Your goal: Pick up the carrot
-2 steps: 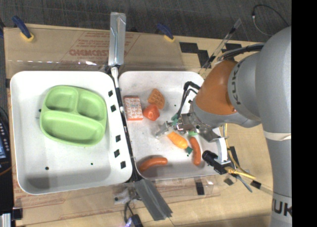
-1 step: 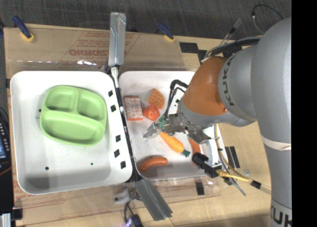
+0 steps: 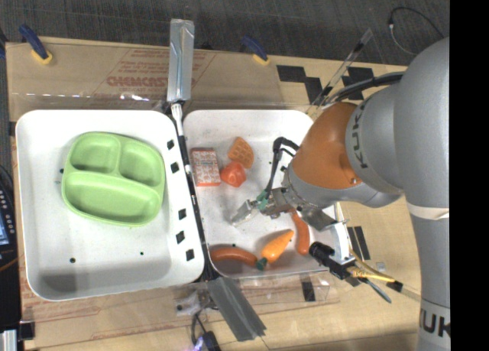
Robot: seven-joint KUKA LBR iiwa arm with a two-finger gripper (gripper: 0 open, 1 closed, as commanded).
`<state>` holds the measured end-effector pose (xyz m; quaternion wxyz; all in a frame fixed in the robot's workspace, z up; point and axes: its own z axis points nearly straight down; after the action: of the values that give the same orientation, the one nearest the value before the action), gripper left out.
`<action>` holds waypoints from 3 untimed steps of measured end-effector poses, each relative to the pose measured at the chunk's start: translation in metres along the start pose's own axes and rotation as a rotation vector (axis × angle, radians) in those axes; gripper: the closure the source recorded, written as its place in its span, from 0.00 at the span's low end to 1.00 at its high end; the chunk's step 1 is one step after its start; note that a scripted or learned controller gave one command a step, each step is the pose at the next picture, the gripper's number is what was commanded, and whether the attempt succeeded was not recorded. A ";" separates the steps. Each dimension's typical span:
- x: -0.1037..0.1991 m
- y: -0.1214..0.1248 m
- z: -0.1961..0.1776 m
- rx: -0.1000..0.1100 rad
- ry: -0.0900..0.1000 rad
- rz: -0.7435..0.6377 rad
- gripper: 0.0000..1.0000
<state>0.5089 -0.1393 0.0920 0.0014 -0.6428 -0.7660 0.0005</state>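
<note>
right bin [image 3: 229,124] | arm bent low | end effector [image 3: 246,212] empty, fingers apart | carrot [image 3: 276,245] nearby

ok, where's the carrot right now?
In the right bin, near its front wall: the carrot lies tilted between a brown sausage on its left and an orange-red sausage on its right.

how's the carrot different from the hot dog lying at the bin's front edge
The carrot is bright orange, tapered, with a green stub at its lower end; the hot dog is darker reddish-brown and even in thickness. The carrot lies tilted up to the right; the hot dog lies nearly level. Both lie in the right bin.
</note>
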 end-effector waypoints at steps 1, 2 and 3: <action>-0.064 -0.042 -0.065 -0.001 -0.002 0.184 0.00; -0.005 -0.033 0.000 -0.004 -0.002 0.439 0.00; -0.006 -0.033 -0.010 -0.003 -0.002 0.436 1.00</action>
<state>0.4779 -0.1508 0.1017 -0.0004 -0.7932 -0.6090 0.0002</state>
